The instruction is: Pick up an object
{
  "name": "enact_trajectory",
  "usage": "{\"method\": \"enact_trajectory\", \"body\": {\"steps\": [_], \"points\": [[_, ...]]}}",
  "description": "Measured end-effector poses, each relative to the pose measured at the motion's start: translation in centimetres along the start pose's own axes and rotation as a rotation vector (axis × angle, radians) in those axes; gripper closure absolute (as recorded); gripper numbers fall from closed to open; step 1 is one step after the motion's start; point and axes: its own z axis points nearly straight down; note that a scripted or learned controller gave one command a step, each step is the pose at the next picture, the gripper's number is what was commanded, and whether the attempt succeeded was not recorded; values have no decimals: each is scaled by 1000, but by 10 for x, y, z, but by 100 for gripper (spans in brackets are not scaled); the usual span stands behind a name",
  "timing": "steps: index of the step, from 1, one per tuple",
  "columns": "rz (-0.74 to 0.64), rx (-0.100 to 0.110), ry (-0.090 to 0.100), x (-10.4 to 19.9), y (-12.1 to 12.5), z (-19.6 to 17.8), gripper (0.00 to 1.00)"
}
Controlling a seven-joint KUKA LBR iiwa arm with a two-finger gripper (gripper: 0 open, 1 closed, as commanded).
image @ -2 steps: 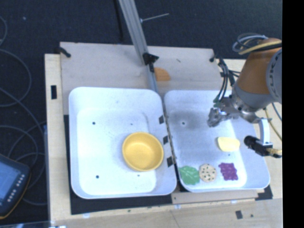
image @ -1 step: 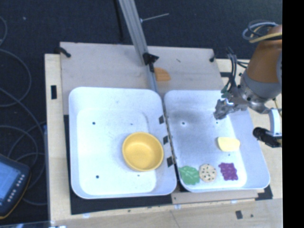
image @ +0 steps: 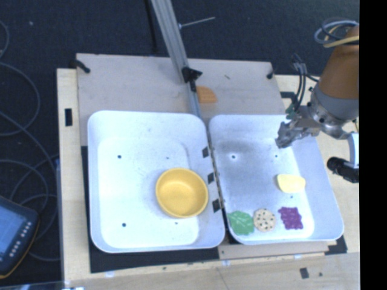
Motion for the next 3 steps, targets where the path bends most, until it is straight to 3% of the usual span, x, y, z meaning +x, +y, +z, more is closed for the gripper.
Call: {"method": "enact_trajectory", "body": {"steps": [3], "points": [[-4, 3, 3, 143, -39, -20, 100]]}}
